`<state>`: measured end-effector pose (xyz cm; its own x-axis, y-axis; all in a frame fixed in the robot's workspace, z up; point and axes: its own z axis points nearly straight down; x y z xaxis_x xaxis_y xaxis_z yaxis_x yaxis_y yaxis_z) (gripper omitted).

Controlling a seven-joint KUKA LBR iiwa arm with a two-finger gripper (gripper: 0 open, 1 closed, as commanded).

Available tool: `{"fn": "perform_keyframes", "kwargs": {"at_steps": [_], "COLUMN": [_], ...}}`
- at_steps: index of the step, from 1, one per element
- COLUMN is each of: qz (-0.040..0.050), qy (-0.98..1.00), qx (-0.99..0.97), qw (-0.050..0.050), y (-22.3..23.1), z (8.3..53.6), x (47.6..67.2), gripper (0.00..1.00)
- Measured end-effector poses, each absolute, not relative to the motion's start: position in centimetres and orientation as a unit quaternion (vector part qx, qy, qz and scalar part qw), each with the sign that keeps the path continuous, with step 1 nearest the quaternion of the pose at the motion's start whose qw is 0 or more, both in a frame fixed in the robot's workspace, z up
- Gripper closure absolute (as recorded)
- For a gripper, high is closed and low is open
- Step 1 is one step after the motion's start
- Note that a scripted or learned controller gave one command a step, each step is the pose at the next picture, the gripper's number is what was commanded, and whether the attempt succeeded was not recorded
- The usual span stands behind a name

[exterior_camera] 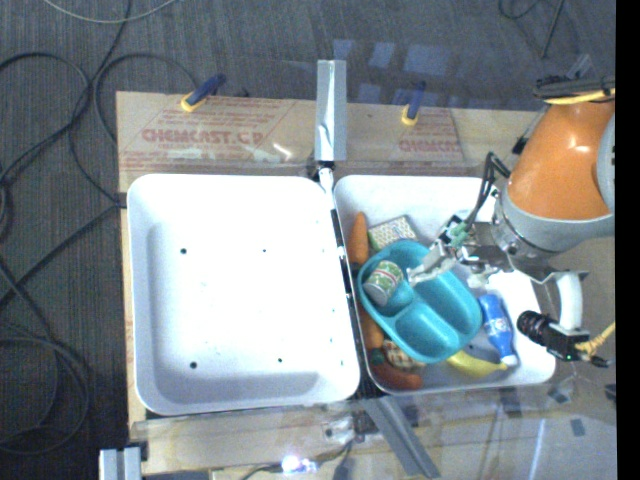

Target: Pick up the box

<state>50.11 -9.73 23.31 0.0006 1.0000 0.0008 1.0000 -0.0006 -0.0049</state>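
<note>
Box wedged near right bin's far edge under blue divided bowl; gripper state we cannot tell; we judge it may snag bowl.

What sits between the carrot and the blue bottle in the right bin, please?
In the camera view, the blue divided dish lies between the carrot and the blue bottle, with a small can in it.

The left bin lies open to reach; in the right bin, a blue bowl crowds the box.
</note>
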Motion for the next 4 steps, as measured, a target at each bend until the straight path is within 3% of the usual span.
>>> {"fn": "perform_keyframes", "kwargs": {"at_steps": [1, 2, 3, 4], "qz": [0.0007, -0.0007, -0.0081, -0.011], "qy": [-0.782, -0.829, -0.755, -0.728], "qx": [-0.624, -0.559, -0.655, -0.685], "qw": [0.002, -0.004, -0.013, -0.003], "y": [-12.7, -11.1, -11.4, -16.5], "z": [22.9, 11.6, 9.8, 9.3], "x": [50.1, 50.2, 49.4, 49.5], "gripper": [0.0, 0.0, 0.0, 0.0]}}
